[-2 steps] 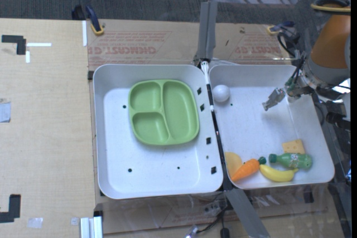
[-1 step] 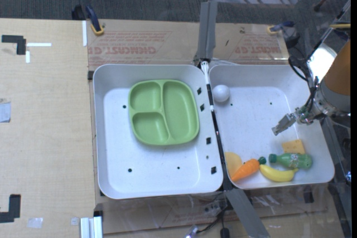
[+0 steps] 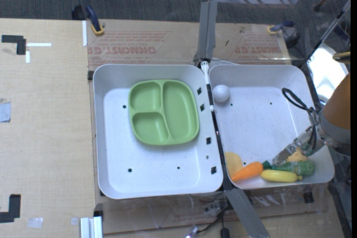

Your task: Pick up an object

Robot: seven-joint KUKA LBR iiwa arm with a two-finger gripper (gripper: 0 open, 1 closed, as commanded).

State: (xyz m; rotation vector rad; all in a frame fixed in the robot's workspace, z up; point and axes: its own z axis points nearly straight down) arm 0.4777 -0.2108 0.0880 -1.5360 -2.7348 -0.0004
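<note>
The right bin (image 3: 256,122) holds several toy foods in its near right corner: an orange carrot (image 3: 248,171), a yellow banana (image 3: 279,176) and a green vegetable (image 3: 305,166). A pale yellow round piece (image 3: 233,162) lies by the carrot's left end. A white ball (image 3: 221,93) rests at the bin's far left. My gripper (image 3: 294,151) reaches in from the right edge and sits low, just above the green vegetable and the banana. A small yellowish piece shows right at its tip.
A green divided plate (image 3: 164,112) lies in the left bin (image 3: 111,145). A black cable loop (image 3: 295,100) hangs over the right bin's far right side. The arm's orange band (image 3: 341,106) stands at the right edge, over the bin's wall.
</note>
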